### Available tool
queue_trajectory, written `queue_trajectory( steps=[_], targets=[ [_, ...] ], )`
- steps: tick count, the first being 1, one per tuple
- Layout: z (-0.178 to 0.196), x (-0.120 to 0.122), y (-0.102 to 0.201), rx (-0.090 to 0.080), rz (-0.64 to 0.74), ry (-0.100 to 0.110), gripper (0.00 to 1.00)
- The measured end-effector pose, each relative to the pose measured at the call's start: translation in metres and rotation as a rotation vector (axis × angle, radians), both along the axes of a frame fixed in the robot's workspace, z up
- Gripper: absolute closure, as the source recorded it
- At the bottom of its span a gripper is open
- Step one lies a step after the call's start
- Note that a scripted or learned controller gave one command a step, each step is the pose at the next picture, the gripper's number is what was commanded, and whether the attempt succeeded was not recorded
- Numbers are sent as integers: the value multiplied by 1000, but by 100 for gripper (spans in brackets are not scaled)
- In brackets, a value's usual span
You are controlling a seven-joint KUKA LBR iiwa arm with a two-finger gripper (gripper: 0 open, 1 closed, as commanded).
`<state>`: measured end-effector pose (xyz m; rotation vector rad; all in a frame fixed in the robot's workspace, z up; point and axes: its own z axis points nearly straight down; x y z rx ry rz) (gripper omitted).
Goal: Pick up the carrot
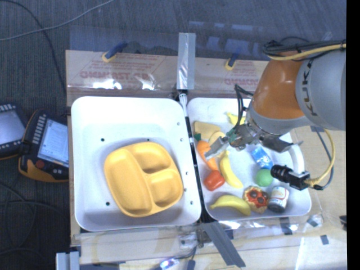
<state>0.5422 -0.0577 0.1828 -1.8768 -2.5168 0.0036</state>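
The carrot (203, 152) is a small orange piece lying in the right bin (301, 161), close against its left wall. My gripper (216, 147) reaches in from the right and hangs directly over the carrot's right side, covering part of it. From this slant I cannot tell whether it touches the carrot. The grey arm with its orange band (279, 93) fills the upper right of the bin.
Packed around the carrot are a red vegetable (214, 180), two bananas (228, 171) (230, 204), a pale yellow piece (206, 130), a blue bottle (261, 156), a green ball (264, 177) and a can (278, 198). The left bin (90, 122) holds a yellow divided tray (143, 178).
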Motion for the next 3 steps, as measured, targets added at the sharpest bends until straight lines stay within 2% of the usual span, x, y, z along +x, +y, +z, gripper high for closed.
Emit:
queue_trajectory(
  steps=[1, 2, 3],
  targets=[
    [8, 0, 1, 3, 1, 1, 100],
    [55, -31, -20, 1, 24, -2, 100],
    [55, -31, -20, 1, 24, -2, 0]
  ],
)
